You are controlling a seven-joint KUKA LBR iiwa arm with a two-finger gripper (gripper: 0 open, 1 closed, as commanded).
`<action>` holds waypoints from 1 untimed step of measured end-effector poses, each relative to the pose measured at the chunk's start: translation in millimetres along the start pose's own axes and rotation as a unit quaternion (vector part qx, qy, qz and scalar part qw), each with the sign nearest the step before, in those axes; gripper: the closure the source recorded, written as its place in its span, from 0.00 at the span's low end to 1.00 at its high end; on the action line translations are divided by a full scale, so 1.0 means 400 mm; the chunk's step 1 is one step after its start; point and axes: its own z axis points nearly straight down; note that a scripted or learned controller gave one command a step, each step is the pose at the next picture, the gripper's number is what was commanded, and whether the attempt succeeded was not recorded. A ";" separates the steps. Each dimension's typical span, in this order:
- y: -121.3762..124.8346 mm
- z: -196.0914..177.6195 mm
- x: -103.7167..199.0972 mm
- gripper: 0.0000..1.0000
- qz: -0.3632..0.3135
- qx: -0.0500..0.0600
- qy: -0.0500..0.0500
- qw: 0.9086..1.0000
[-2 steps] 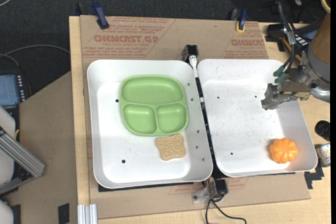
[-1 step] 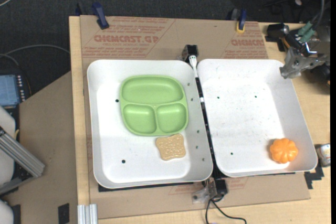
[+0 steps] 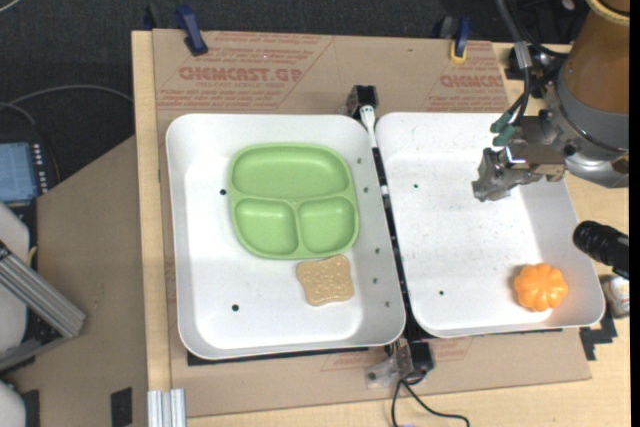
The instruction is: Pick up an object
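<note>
Counter (image 3: 150, 215): tan board with red lettering, clamped at its far edge, carrying both bins.

Left bin (image 3: 195, 245): shallow, white. It holds a green divided plate (image 3: 293, 199) with one wide compartment on the far side and two smaller ones on the near side; just near of the plate, right of centre, lies a tan cracker-like square (image 3: 326, 280).

Right bin (image 3: 440, 245): shallow, white, mostly bare floor, with a small orange pumpkin (image 3: 540, 286) in its near right corner.

Arm (image 3: 600, 85): grey with an orange band, reaching in from the right over the far right part of the right bin.

Jaws (image 3: 493, 183): low over bare bin floor, well apart from the pumpkin. From my screen I cannot tell how wide they stand; I see nothing held between them.

Step in hand, as I judge it: approach, with no grasp made yet. The pumpkin is the nearest candidate, so I would bring the jaws nearer and rightward until centred above it, then descend. The bin's corner walls crowd it on two sides, so the fingers need room there.

Pumpkin's heading: roundish and squat, slightly wider left to right, with no clear long axis and no pointing end that I can make out. Any grip angle should serve.
</note>
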 end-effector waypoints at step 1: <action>0.003 -0.101 0.231 1.00 -0.004 -0.008 0.001 1.000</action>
